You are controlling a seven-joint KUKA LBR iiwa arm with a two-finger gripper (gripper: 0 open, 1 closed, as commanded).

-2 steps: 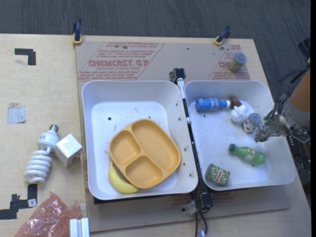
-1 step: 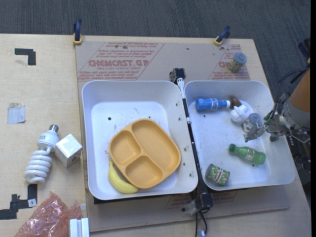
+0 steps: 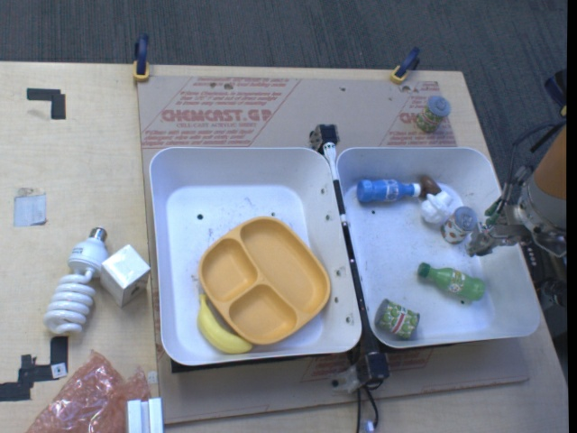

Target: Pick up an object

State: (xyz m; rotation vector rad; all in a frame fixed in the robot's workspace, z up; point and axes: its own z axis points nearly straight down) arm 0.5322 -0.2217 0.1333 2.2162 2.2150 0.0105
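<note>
The right bin (image 3: 505,309) holds a blue bottle (image 3: 388,190), a white crumpled object (image 3: 439,207), a small jar with a grey cap (image 3: 461,223), a green bottle (image 3: 453,281) lying on its side and a green can (image 3: 397,319). My gripper (image 3: 485,240) hangs over the bin's right side, just right of the small jar and above the green bottle. It is small and dark against the bin wall. Nothing is visibly held in it.
The left bin (image 3: 180,179) holds an orange divided plate (image 3: 263,280) lying partly over a banana (image 3: 221,329). A small bottle (image 3: 434,113) stands on the board behind the right bin. A light bulb (image 3: 74,287), a white cube (image 3: 124,273) and a pink bag (image 3: 90,395) lie at the left.
</note>
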